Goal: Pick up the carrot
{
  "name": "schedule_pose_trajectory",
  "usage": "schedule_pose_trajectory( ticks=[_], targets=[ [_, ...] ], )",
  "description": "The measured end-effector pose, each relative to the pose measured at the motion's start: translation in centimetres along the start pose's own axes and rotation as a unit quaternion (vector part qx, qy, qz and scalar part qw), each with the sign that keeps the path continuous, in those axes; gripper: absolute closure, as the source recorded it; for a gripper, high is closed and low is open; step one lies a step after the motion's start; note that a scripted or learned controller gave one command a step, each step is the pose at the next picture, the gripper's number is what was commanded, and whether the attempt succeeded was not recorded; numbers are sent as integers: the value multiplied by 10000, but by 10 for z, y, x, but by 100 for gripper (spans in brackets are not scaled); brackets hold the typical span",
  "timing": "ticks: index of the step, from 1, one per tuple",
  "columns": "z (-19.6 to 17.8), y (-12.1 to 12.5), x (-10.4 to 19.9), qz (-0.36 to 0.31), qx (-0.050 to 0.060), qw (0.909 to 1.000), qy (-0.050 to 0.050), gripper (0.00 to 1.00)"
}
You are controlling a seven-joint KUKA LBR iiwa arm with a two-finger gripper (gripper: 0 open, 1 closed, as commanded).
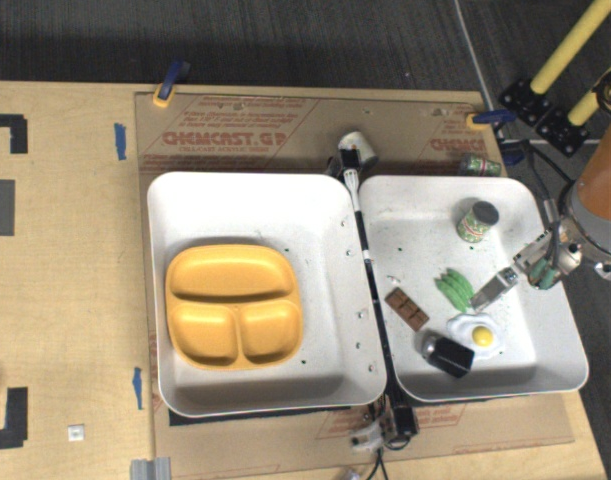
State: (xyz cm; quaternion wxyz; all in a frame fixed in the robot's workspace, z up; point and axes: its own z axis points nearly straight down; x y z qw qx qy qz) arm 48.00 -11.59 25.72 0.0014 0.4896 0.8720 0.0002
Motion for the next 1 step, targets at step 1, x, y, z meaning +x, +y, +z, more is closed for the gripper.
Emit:
schedule_pose_trajectory(
  ticks=[1],
  targets=[
    [48, 62, 59, 306, 9, 9995, 14, 0]
  ],
)
